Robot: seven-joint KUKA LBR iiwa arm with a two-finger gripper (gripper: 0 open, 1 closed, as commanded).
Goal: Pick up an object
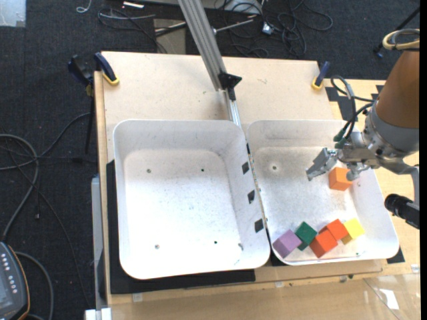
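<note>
While pincer (337, 172) grips orange cube (339, 179), tan bench (173, 89), dark cabled floor (47, 19)

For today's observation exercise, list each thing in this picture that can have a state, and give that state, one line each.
gripper: over the right bin, beside an orange block; grip unclear
orange block: at the gripper, apart from the other blocks
purple block: resting near the right bin's front edge
green block: resting beside the purple block
red-orange block: resting in the cluster
yellow block: resting at the cluster's right end
</note>
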